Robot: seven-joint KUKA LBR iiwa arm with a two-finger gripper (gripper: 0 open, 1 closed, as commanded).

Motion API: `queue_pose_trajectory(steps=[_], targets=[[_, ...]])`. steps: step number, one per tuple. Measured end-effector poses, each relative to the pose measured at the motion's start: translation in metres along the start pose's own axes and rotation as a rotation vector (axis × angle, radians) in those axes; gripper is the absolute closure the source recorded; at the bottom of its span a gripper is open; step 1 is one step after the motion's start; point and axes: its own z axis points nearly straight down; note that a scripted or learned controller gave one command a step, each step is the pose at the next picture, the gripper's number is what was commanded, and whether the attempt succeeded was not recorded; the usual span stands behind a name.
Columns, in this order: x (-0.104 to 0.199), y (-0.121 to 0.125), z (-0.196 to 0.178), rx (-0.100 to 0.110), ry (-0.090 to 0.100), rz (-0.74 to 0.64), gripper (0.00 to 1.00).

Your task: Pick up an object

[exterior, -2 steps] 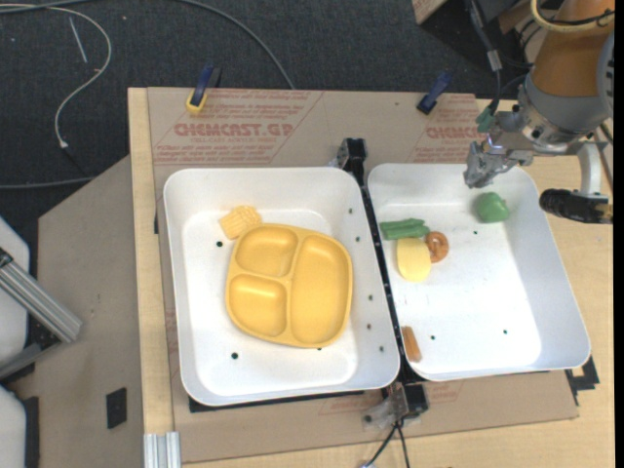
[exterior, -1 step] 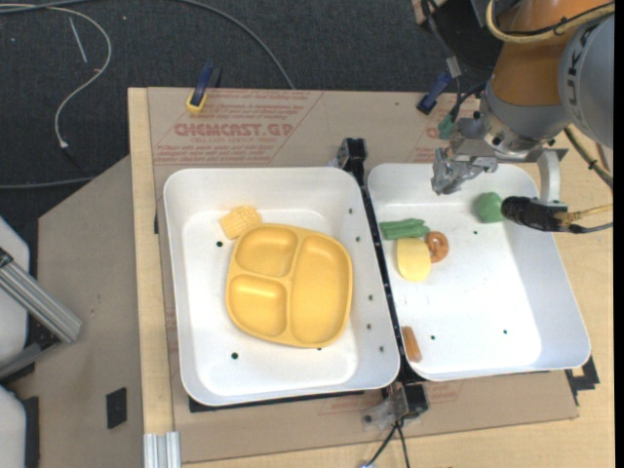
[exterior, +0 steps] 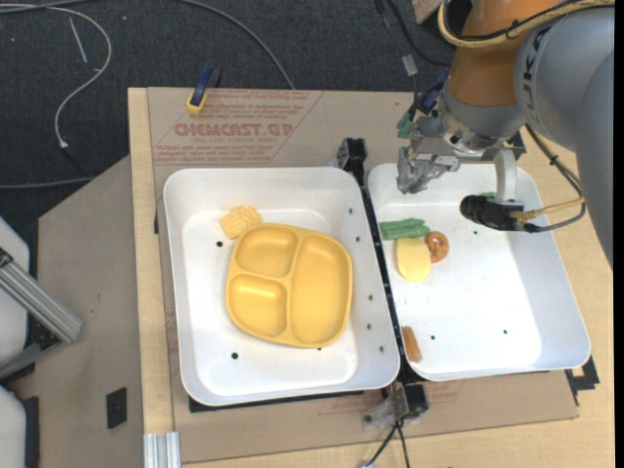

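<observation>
The end effector (exterior: 421, 175) hangs empty, narrowly parted, above the right bin's (exterior: 546, 291) far corner. The green piece (exterior: 402, 228) and yellow piece (exterior: 412, 259) hug the dividing wall, so a descent there risks clipping the wall or nudging them aside.

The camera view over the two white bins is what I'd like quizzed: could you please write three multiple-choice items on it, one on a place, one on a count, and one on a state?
1. Where does the yellow divided plastic plate lie?
A. In the left white bin
B. In the right white bin
C. On the cardboard sheet

2. How many compartments does the plate have?
A. Two
B. Three
C. Five

3. What is the state of the two-finger gripper?
A. Clamped on the green toy vegetable
B. Lifting the plate
C. Above the right bin's far end, holding nothing visible

Answers: 1 A, the plate sits beside the small yellow corn piece in the left bin. 2 B, its ridges mark out three sections. 3 C, the gripper hangs apart from the green vegetable and the yellow rounded toy.
</observation>
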Motion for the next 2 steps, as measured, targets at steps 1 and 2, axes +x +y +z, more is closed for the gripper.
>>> queue_pose_trajectory(steps=[1, 2], targets=[[0.052, -0.004, -0.014, -0.005, 0.000, 0.000, 1.00], [0.105, -0.005, -0.004, 0.000, 0.000, 0.000, 1.00]])
